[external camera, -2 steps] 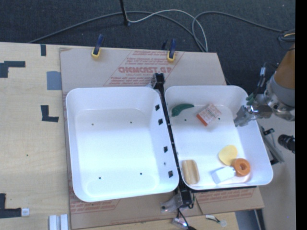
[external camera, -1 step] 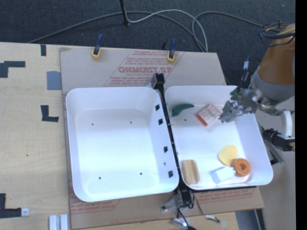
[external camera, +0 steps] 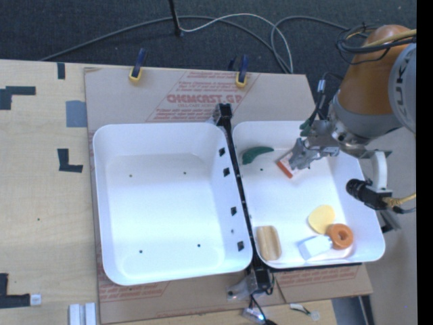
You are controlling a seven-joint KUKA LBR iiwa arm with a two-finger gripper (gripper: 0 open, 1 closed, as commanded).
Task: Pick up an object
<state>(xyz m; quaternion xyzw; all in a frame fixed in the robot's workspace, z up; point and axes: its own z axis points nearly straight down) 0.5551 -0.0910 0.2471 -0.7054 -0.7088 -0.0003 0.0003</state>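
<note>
At the right bin's (external camera: 352, 202) twelve o'clock, the gripper (external camera: 295, 162) pinches a small red-and-white block (external camera: 287, 168); it seems light, rigid, easily twisted.

Two yellow clamps (external camera: 137, 74) pin a printed cardboard sheet (external camera: 196, 97) to a wooden bench (external camera: 40, 181); cables (external camera: 223, 22) trail across dark carpet (external camera: 81, 12).

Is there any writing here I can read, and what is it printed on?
"CHEMCAST GP", in red, on the brown cardboard sheet under the two white bins.
Smaller red lines above and below it on the same sheet: too blurred to read.
Dark letters on the robot arm at the picture's right edge: cut off, unreadable.
</note>
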